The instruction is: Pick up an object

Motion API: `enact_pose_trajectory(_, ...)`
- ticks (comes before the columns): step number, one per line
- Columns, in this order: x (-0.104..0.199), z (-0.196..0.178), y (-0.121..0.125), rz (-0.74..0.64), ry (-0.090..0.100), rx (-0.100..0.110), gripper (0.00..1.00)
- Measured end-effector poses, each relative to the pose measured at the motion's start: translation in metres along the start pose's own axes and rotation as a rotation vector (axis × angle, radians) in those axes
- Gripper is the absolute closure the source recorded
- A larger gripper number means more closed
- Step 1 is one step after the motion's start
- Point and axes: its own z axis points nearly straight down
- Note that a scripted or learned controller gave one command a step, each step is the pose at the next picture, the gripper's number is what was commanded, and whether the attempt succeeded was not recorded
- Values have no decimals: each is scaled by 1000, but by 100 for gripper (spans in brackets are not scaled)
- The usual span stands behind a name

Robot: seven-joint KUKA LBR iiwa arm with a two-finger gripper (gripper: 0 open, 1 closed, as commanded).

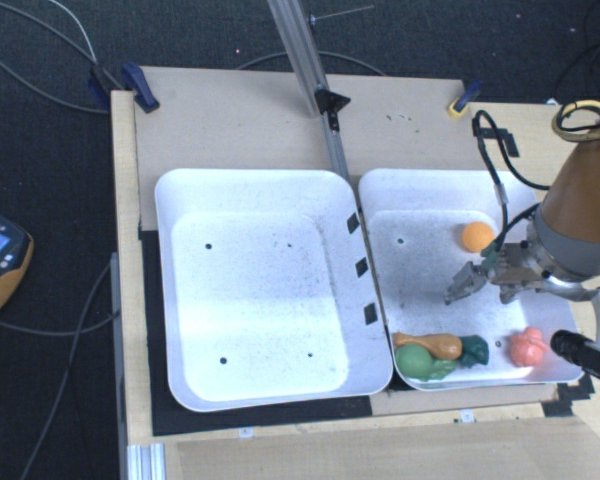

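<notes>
In the right bin (420, 193) my gripper (467, 283) hangs low over the bin floor, its dark fingers spread open with nothing between them. An orange ball (477, 236) lies just above and to the right of the fingers, a short gap away. Along the bin's near edge lie a tan, pear-shaped toy (435, 344), a green round toy (417, 363) with a dark green piece (473, 350) beside it, and a pink toy (526, 347) farther right. The arm's orange band (582, 203) stands at the right edge.
The left bin (255, 288) sits beside the right one, separated by a rim with black clips (361, 266). A metal pole (300, 38) slants over the back of the bench. A black cable (495, 163) loops down to the wrist. Blue clamps hold the bench corners.
</notes>
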Motion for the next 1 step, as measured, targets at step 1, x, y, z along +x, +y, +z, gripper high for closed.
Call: enact_pose_trajectory(1, 5, 9, 0, 1, 0, 0, 0)
